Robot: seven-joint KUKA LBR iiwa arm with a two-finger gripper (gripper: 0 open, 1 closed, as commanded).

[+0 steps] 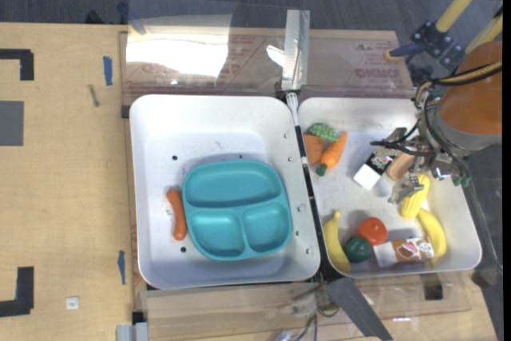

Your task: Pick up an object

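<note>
One claw (pixel 411 186) is low in the right bin (pixel 471 251), so we judge this the approach step; we cannot tell its opening. Its nearest target, a yellow banana (pixel 413 202), lies touching or just below at 6 o'clock, and the next move calls for closing squarely across it.

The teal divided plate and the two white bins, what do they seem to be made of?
The teal divided plate with three compartments looks like moulded plastic, matte to satin: uniform colour, soft rounded edges, only faint sheen. The shallow white bins seem plastic too, smooth and slightly glossy, with rounded corners; painted metal cannot be excluded.
</note>
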